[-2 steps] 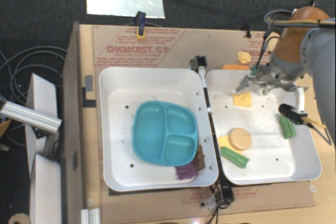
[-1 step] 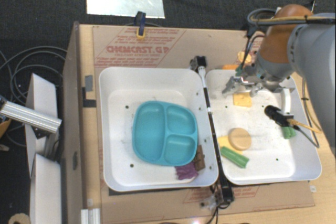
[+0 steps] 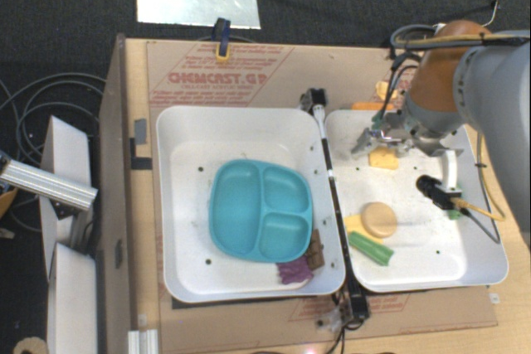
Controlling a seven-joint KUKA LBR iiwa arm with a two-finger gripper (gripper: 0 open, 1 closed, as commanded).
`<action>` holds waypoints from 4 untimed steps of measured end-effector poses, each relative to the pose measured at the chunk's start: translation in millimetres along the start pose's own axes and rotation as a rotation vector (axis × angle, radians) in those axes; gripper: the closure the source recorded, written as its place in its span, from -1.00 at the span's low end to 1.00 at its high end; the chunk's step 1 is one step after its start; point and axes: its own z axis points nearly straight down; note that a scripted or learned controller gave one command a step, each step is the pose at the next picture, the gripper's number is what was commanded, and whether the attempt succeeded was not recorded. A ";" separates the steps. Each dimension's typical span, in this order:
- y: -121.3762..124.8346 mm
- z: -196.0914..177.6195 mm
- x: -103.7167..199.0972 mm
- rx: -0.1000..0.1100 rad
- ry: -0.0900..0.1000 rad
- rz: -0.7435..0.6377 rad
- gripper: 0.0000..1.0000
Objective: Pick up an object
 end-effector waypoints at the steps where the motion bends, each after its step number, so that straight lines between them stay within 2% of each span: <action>1: 1.6 -11.6 0.2 -0.003 0.000 -0.001 1.00; 2: -22.8 -80.3 -56.2 0.015 -0.001 0.007 1.00; 3: -22.3 -76.2 -52.3 0.019 0.002 0.002 -1.00; 4: 22.7 7.5 -15.9 0.019 0.003 -0.005 -1.00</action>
